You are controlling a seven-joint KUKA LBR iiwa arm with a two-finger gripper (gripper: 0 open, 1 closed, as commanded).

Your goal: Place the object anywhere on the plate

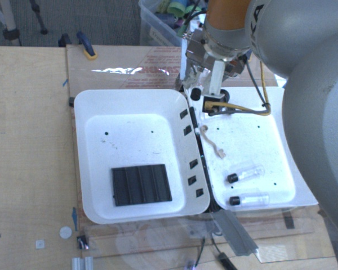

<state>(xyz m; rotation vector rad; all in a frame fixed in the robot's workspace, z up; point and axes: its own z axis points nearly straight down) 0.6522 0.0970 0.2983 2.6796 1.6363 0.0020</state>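
- Right now my gripper (205,98) hangs over the far edge of the right bin (281,145), close to the rim where the two bins meet.
- Whether my jaws are apart or together I cannot tell: the wrist and its fittings hide them from above.
- Nothing shows clamped beneath me.
- Two clear tubes lie flat on the floor of the right bin, towards its near end and well apart from me.
- The upper tube (246,173) has its long axis running almost left to right and tilted slightly. Its black cap is at the left end, and the clear end points right and a little away from the camera.
- The lower tube (249,198) lies just nearer the camera, roughly parallel to the upper one and apart from it. Its black cap is also at the left end.
- A small pale curled scrap (213,144) rests between me and the tubes, near the dividing rim.
- The plate (141,184), dark and ribbed, lies flat in the near part of the left bin (84,108), with nothing on it.
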